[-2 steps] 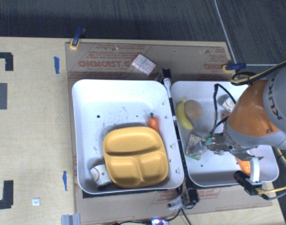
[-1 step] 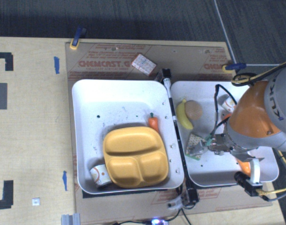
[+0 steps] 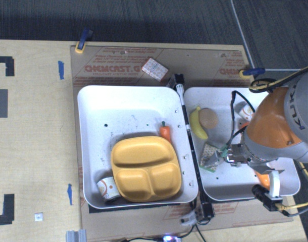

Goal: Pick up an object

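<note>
My gripper is low in the right bin, under the grey and orange wrist. Its tip touches or nearly touches a crumpled silvery packet just to its left. Further back in that bin, a yellow banana lies beside a round brown object. A small orange thing peeks out below the arm. A white and red item is partly hidden behind the wrist.
The left bin holds a large yellow compartment tray, a small orange carrot-like piece and a small patterned cup at its front left corner. A wall separates the bins. A small card lies on the cardboard behind.
</note>
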`<state>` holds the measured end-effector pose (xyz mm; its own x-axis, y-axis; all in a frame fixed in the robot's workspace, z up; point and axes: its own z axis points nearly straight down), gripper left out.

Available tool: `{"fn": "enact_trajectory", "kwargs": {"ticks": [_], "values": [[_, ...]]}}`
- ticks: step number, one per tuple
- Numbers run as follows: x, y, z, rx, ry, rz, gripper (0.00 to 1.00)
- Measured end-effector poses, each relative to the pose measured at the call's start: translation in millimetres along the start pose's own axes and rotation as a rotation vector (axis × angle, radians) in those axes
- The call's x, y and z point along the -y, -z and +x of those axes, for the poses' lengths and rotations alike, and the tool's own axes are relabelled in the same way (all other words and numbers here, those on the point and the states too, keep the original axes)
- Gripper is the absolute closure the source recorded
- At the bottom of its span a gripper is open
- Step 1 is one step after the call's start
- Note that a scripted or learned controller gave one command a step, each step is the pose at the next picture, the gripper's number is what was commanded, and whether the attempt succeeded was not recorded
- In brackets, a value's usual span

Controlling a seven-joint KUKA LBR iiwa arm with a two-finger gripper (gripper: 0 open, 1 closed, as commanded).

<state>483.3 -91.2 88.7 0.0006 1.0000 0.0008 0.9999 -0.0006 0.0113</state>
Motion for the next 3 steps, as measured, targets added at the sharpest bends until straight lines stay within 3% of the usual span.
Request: {"fn": "enact_trajectory", "kwargs": {"ticks": [3], "values": [[0.1,-0.1,0.1,0.000,0.000,-0.001,0.00]]}}
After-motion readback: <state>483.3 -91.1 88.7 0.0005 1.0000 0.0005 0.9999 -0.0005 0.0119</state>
